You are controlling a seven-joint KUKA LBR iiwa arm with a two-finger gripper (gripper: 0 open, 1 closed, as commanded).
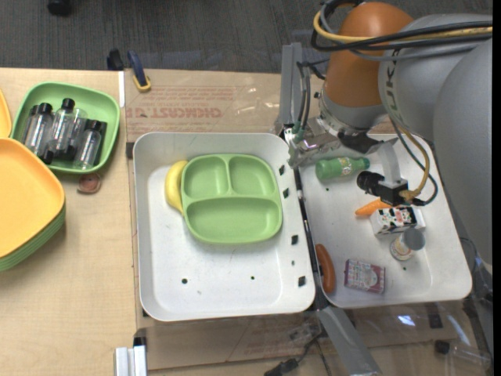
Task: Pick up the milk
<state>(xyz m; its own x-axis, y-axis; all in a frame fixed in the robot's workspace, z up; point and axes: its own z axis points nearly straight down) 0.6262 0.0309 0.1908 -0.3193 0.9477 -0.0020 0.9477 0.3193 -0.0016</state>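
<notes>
The milk [396, 219] is a small white carton with dark print, lying in the right bin [438, 284] toward its right side. An orange carrot [368, 207] touches its left edge and a grey round can [407, 244] sits just below it. My gripper [301, 142] hangs at the top left corner of the right bin, next to the divider between the bins. It is well to the left of and above the milk, with a green bottle [341, 166] just to its right. Nothing visibly sits in the gripper.
The right bin also holds a pink packet [365, 276] and a sausage [325, 269] near the front. The left bin [156, 280] holds a green divided plate [232, 197] with a yellow banana [172, 185] beside it. Trays lie on the bench at left.
</notes>
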